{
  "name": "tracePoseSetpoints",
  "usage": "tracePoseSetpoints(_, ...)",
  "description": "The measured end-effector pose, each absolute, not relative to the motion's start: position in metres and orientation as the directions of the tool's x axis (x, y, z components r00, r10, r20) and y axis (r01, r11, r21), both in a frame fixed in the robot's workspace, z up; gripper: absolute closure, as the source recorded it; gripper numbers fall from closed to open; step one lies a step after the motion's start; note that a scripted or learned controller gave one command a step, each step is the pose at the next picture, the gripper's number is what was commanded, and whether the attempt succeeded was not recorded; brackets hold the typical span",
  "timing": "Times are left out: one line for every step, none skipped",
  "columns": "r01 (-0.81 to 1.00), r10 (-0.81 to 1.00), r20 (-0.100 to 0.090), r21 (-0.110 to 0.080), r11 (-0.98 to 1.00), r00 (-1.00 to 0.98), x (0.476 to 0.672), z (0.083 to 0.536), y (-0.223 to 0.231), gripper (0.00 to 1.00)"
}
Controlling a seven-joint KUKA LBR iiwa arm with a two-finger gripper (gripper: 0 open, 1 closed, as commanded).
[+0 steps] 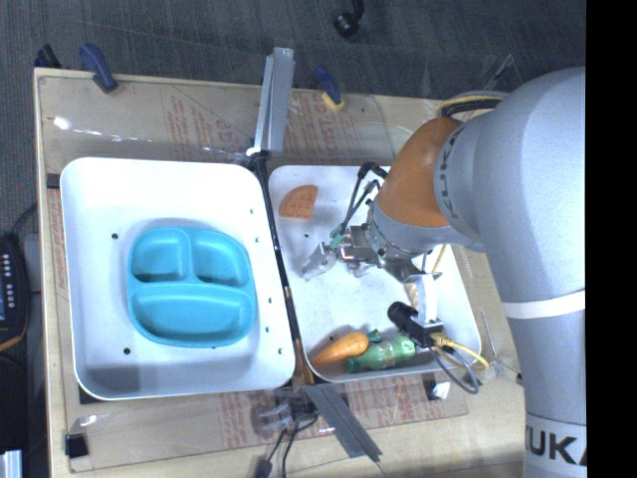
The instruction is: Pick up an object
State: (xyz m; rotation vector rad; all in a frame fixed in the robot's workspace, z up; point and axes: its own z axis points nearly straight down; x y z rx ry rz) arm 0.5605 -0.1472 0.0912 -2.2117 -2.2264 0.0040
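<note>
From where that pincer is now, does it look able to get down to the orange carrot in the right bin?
Probably yes. The pincer hovers over bare floor in the right bin, and the carrot lies uncovered near the front wall. A green bottle touching its right end might crowd the grasp.

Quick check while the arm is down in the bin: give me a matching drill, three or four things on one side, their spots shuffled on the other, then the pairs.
Things:
1. blue divided plate
2. orange slice-shaped piece
3. carrot
4. green bottle

Places:
A. lying along the near wall of the right bin, just right of the carrot
B. far left corner of the right bin
C. middle of the left bin
D. near left corner of the right bin

Pairs: 1-C, 2-B, 3-D, 4-A
</note>
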Motion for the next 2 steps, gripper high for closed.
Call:
tracePoseSetpoints(1.000,1.000,0.000,0.002,0.008,-0.008,0.478,0.093,-0.180,0.00)
tracePoseSetpoints(1.000,1.000,-0.001,0.005,0.015,-0.015,0.480,0.103,-0.180,1.00)
